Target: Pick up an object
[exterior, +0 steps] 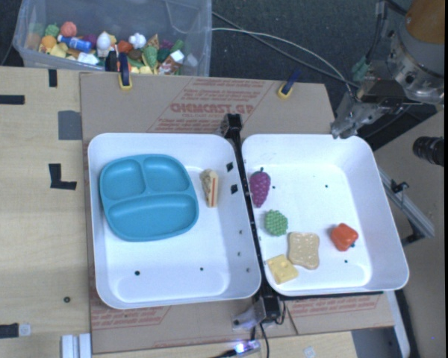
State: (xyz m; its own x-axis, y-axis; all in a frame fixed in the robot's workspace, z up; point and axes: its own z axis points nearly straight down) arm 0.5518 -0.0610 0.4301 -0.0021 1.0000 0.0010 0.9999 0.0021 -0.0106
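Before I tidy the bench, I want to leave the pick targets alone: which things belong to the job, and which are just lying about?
Belongs to the job:
gripper
grapes
green fruit
toast
cheese
red pepper
hot dog
blue plate
both bins

Just lying about:
tub of toys
yellow clamps
cardboard

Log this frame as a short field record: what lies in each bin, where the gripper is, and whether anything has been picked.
left bin: blue divided plate; small tan food piece beside the plate, off its rim
right bin: purple grapes, green round piece, toast slice, yellow cheese wedge, red-orange pepper
gripper: above the right bin's far right corner, away from every toy
finger state: cannot tell
picked: nothing seen held
behind bins: clear tub of toys
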